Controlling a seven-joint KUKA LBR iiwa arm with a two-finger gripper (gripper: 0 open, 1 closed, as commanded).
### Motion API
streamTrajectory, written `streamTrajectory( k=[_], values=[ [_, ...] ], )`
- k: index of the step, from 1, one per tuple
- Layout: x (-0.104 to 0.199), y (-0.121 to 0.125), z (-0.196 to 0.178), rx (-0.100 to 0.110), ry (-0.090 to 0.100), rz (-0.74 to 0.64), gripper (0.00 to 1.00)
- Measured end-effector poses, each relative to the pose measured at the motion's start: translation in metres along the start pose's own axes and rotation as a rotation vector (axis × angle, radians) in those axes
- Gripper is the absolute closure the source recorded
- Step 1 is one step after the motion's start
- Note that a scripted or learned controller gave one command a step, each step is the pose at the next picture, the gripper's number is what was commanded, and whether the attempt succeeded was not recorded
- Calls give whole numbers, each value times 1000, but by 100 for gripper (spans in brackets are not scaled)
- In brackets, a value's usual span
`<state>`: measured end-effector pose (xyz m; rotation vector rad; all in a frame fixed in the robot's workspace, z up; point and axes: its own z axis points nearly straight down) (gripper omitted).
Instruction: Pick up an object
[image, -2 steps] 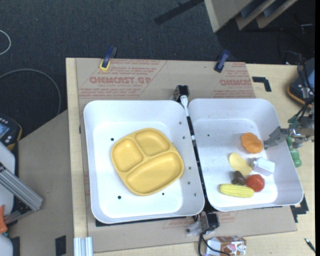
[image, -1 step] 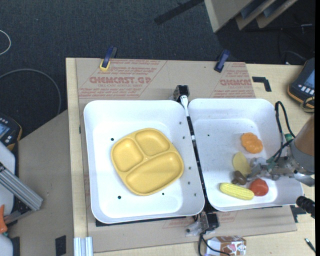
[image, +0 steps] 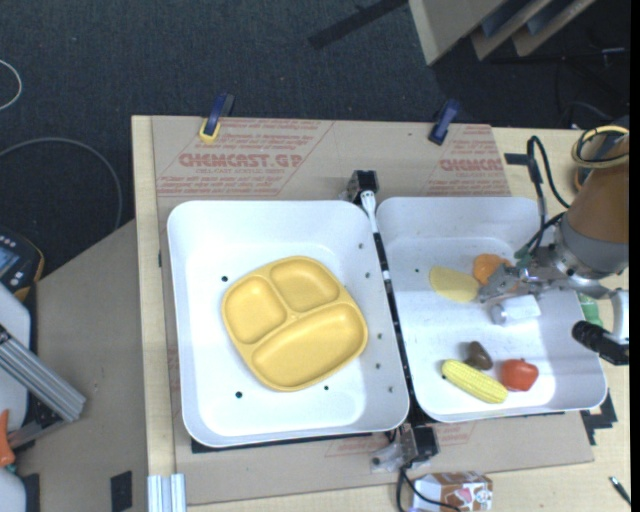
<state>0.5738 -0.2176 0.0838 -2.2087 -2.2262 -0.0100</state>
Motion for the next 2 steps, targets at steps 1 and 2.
streamTrajectory(
  k=[1,2],
  values=[
    [17,65,-2,-7,-10,2,0],
    [15,62,-12,-4,-12,5,100]
  ],
)
